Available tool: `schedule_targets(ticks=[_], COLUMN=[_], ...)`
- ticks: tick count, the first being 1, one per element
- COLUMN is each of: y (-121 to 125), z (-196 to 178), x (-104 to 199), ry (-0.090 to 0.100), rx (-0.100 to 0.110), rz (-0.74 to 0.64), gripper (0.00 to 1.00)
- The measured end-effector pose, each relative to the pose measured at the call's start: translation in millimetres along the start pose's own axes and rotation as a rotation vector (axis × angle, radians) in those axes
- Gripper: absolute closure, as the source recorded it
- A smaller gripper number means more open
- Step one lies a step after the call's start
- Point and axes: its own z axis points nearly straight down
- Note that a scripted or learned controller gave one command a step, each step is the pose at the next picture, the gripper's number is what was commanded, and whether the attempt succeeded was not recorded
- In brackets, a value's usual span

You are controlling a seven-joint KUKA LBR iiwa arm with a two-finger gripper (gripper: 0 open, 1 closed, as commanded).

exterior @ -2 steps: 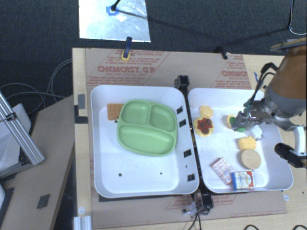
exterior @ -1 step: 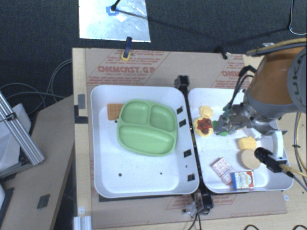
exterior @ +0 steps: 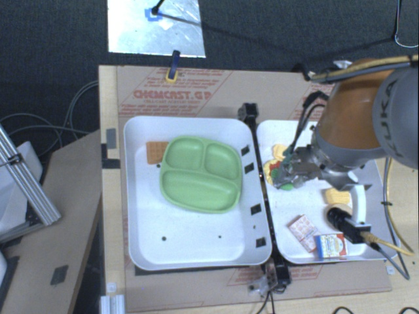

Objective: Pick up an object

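Reaching down into the right-hand bin for a pick

The two-finger gripper (exterior: pixel 288 173) is hovering over a small heap of red, green and yellow toy pieces (exterior: pixel 279 167); its opening cannot be told, and no hold is showing, so next it is needing a firm closing and lift.

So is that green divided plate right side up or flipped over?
Right side up: the green plate shows its three hollow compartments facing upward, lying flat in the left bin.
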Motion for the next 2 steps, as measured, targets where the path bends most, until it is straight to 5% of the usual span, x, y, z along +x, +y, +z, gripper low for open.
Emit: schedule_targets(ticks=[2], y=[-26], z=[8], x=[101], ry=[0.000], rx=[0.002], rz=[0.000], gripper=[1.00])
